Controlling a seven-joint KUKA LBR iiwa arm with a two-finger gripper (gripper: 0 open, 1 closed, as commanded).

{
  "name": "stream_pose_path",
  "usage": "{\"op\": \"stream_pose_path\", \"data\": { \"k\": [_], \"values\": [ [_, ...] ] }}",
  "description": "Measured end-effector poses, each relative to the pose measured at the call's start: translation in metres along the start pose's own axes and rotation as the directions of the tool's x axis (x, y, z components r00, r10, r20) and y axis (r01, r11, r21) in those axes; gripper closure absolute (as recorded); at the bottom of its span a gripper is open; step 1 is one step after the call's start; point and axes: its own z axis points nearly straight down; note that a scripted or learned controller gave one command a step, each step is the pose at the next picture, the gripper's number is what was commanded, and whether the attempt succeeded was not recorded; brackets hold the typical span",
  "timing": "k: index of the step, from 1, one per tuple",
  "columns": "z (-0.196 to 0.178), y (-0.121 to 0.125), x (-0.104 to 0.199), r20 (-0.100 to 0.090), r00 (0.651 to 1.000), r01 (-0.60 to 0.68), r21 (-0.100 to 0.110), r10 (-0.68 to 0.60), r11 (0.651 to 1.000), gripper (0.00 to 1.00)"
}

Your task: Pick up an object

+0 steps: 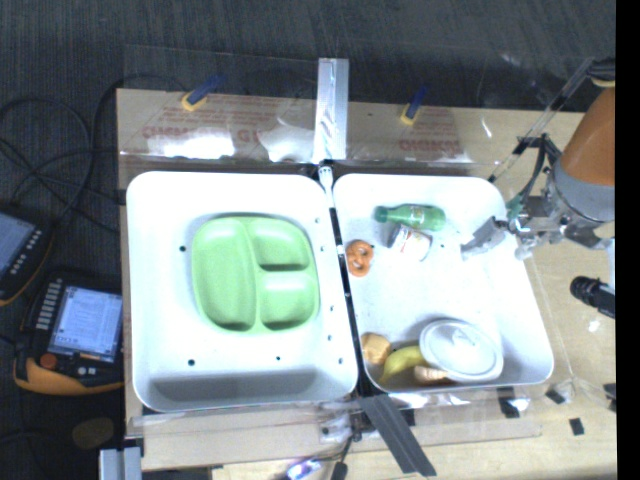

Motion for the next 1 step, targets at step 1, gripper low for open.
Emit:
{"op": "stream_pose_path", "data": {
  "k": [1],
  "values": [
    [0.0821,0.0705,0.0233,0.003,0.955,-0.298,0.000,0.298,0.955,0.00]
  ]
}}
